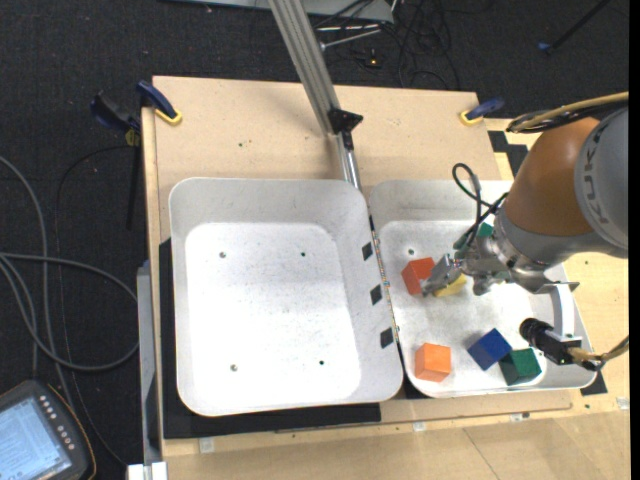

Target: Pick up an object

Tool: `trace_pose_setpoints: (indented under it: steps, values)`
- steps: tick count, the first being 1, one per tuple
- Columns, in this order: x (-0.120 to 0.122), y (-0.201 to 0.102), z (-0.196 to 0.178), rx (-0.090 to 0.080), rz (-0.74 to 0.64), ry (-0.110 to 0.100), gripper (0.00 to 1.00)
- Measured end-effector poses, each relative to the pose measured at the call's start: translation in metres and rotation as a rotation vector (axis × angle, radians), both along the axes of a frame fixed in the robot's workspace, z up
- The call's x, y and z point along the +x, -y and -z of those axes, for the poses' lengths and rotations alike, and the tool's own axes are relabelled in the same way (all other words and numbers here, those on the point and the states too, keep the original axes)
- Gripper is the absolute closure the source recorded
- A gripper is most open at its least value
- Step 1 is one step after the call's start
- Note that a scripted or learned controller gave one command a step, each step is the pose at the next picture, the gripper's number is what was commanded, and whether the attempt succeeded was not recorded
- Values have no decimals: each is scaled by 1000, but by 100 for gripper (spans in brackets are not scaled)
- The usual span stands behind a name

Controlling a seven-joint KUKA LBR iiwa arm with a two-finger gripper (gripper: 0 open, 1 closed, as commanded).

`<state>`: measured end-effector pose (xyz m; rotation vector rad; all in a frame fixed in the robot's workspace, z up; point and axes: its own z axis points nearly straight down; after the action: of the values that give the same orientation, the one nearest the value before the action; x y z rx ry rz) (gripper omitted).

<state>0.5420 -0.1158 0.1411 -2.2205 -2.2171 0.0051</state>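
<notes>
My gripper (pixel 443 281) is low in the right bin (pixel 400 236), near its middle. A small yellow object (pixel 453 284) lies right at the gripper's tip, partly hidden by it, and I cannot make out whether it is held. A red-orange block (pixel 417 273) sits just left of the tip, touching or nearly so. Toward the front of the bin lie an orange block (pixel 433 360), a blue block (pixel 490 348) and a green block (pixel 520 366). The arm's orange band (pixel 560 173) rises above the bin's right side.
The left bin (pixel 265 288) adjoins the right one along a shared rim. A metal pole (pixel 310 63) slants from the top down to the bins' junction. Clamps (pixel 160 103) hold the bench's back corners. A small teal patch (pixel 484 231) shows beside the wrist.
</notes>
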Motion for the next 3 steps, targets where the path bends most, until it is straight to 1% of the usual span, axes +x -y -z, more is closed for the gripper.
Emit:
trace_pose_setpoints:
  steps: [1, 3]
  values:
    - [1, 0, -13, -1, 0, 6, 100]
    - [16, -3, -103, -2, -5, 11, 100]
